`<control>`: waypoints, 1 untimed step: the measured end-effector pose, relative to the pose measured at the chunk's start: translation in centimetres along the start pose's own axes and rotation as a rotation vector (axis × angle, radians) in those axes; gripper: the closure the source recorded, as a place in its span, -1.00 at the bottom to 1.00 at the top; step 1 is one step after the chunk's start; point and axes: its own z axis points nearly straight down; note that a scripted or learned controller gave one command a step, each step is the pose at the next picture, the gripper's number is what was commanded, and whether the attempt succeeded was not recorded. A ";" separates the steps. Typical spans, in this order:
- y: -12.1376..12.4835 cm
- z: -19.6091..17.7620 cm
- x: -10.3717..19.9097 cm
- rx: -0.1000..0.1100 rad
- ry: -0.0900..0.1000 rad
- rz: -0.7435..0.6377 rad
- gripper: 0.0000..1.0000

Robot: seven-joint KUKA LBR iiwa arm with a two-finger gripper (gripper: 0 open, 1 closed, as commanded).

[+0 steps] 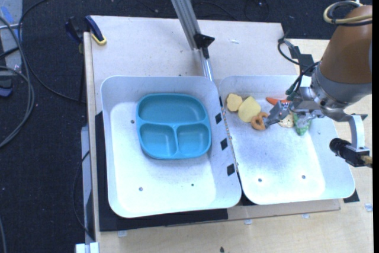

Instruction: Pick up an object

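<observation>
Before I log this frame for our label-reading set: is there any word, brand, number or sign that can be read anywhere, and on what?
None can be read.
Blue divided tray in the left bin: plain, no print.
Right bin: no print on its wall or floor.
Yellow toy pieces and the gripper beside them: too small and blurred to show any marking.
Black tabs between the bins: blank as far as can be seen.

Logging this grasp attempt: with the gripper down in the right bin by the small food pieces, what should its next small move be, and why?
Probably a short shift left and down onto the orange ring-shaped piece. The gripper sits low in the right bin, its tip just beside that piece, with the yellow pieces close behind. Nothing is visibly between its fingers yet.
</observation>
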 end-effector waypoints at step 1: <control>0.3 6.4 0.0 0.001 0.000 0.000 -1.00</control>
